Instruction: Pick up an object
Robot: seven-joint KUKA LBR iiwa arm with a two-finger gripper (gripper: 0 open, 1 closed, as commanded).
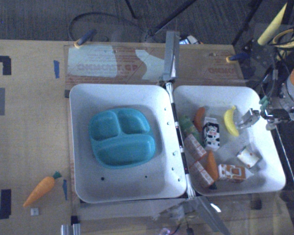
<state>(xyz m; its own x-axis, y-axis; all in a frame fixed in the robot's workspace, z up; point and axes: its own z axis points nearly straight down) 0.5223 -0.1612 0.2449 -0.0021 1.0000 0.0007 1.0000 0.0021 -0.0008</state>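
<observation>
So the end effector (pixel 255 116) sits over the right bin's (pixel 274 180) 3 o'clock edge, fingers apart with nothing between them, just beside the banana (pixel 230 121). The milk carton (pixel 212 133) lies mid-bin, and a teal divided plate (pixel 122 136) rests in the left bin (pixel 83 180).

Teal divided plate (pixel 121 137) in the left bin (pixel 81 131); toy carrot (pixel 39 190) on the bench (pixel 24 146) beside it
</observation>
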